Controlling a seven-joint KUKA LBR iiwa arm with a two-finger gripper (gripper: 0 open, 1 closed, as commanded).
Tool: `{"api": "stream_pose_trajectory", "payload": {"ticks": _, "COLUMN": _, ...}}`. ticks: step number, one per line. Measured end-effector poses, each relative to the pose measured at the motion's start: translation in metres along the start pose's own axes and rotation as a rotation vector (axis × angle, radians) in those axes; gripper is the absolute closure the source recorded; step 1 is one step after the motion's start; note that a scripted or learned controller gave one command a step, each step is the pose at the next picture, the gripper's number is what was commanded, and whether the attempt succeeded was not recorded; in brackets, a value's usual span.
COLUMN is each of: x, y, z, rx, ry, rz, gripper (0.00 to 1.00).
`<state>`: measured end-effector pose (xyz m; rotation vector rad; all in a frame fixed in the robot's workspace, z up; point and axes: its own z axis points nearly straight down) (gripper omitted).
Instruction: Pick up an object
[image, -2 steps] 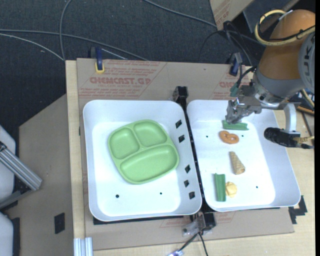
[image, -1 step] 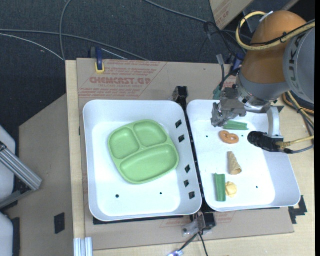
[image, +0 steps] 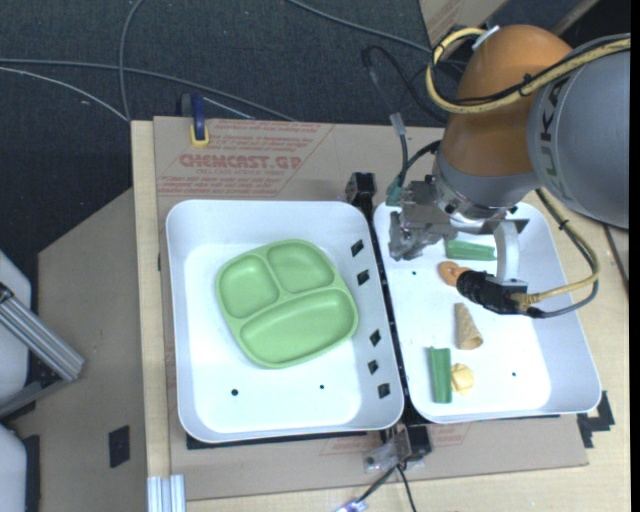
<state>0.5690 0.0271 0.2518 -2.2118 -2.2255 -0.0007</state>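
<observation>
Hand (image: 408, 238) low in right bin (image: 570, 370), grip state unclear; green stick (image: 439, 374), cone (image: 467, 326), green tray (image: 287, 301) nearby

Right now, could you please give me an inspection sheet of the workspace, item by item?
Surface: bench bearing a left bin and a right bin, side by side.
Job's things: in the right bin, a green stick beside a small yellow piece, a tan cone, an orange piece and a green block partly under the arm.
Clutter: green divided plate lying in the left bin.
Grippers: gripper low over the right bin's upper left part; state of the jaws cannot be told.
Cables: yellow cable across the right bin; thin cables on the floor.
Surroundings: dark floor.
</observation>
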Motion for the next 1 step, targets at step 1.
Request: {"api": "stream_pose_trajectory", "payload": {"ticks": 1, "x": 0.0605, "y": -0.0051, "z": 0.0123, "rx": 0.002, "ry": -0.001, "rz": 0.001, "gripper": 1.0}}
